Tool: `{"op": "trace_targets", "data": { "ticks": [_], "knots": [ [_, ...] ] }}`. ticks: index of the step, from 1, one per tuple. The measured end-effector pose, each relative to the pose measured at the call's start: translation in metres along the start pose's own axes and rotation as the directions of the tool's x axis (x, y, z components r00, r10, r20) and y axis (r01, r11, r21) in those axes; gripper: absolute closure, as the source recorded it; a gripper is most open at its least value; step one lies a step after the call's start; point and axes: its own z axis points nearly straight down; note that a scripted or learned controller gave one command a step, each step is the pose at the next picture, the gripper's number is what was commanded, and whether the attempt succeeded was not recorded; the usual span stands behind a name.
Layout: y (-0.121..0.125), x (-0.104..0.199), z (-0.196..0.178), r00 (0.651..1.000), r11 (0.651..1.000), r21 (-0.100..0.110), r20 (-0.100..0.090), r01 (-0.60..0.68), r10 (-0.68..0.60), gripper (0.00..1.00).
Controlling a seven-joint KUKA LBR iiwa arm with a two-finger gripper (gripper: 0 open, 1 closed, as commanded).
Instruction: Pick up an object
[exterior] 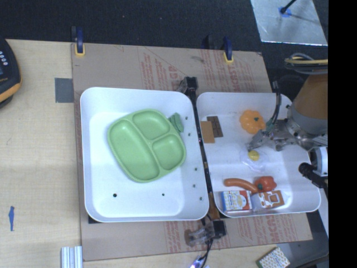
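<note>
— What's in the left bin (pixel 95 149)?

— A divided plate (pixel 146 144) in the middle, with a small thing (pixel 177 122) touching its far right edge.

— And the right bin (pixel 223 166)?

— A flat block (pixel 211 129) at far left, a pumpkin toy (pixel 251 121) to its right. The gripper (pixel 257 144) is just near of the pumpkin, over a small round piece (pixel 254 155). A sausage (pixel 241 183) and pepper (pixel 265 183) lie nearer, two cartons (pixel 254 200) along the near wall.
</note>
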Motion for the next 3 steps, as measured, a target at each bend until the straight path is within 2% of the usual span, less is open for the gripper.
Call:
{"op": "trace_targets", "data": {
  "ticks": [1, 2, 3],
  "knots": [
    [0.0800, 0.0037, -0.0030, 1.000, 1.000, 0.001, -0.011, 0.006, -0.006, 0.00],
    [0.0805, -0.0031, -0.0025, 1.000, 1.000, 0.007, -0.020, 0.006, -0.006, 0.00],
    [0.0802, -0.0035, -0.0021, 1.000, 1.000, 0.008, -0.018, 0.009, -0.008, 0.00]
  ]
}}
